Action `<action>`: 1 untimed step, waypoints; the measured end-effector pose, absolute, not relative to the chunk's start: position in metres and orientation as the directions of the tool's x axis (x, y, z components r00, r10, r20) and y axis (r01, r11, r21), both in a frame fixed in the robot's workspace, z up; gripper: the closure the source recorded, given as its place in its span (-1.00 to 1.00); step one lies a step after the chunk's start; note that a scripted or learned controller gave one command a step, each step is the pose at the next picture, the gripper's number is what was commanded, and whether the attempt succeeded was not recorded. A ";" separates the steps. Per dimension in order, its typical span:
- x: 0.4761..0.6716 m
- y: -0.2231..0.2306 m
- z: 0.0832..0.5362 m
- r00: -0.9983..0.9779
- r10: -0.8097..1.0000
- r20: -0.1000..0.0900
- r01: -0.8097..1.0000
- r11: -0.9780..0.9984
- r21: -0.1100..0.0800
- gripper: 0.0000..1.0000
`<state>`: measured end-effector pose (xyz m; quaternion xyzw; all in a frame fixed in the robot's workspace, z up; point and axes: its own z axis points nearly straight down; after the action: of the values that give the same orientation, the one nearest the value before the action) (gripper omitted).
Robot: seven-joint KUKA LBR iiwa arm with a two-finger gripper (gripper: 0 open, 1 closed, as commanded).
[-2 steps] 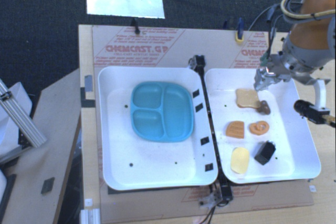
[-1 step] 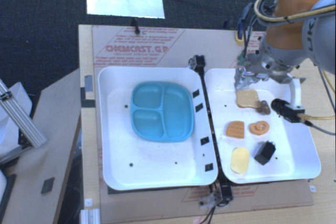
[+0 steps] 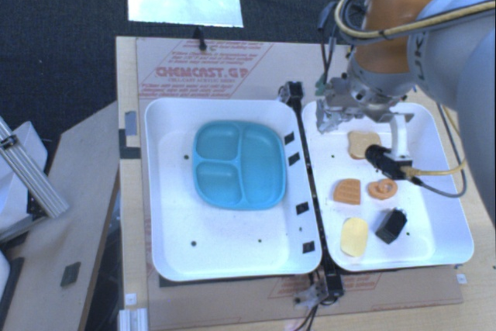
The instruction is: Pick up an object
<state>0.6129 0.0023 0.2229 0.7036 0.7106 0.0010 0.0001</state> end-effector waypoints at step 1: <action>0.623 0.052 0.234 -0.007 1.000 0.001 1.000 0.007 0.003 1.00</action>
<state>0.6229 0.0522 0.2342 0.7046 0.7096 0.0015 0.0008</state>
